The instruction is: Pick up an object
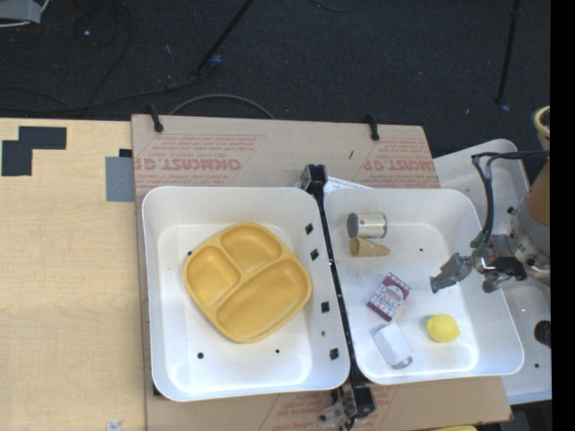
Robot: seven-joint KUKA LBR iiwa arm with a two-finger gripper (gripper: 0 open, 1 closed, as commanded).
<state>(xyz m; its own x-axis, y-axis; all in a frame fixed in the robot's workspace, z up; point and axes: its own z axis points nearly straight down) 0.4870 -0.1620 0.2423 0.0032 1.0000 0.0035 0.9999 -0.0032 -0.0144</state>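
Note:
The right bin [490,348] holds several small things: a metal can [368,225] lying at the back, a tan cone [370,248] just in front of it, a purple and white carton [388,296] in the middle, a yellow ball [442,328], and a clear plastic piece [393,346] near the front wall. My gripper [471,277] hangs over the bin's right side, above and to the right of the yellow ball. It is open, with nothing between its fingers. One grey finger [446,278] points toward the carton.
The left bin [171,348] holds a yellow divided plate [247,281]. A black divider [325,277] with clips runs between the bins. Cardboard lies under both bins, and a wooden bench top lies to the left. Black cables loop along the arm at the right.

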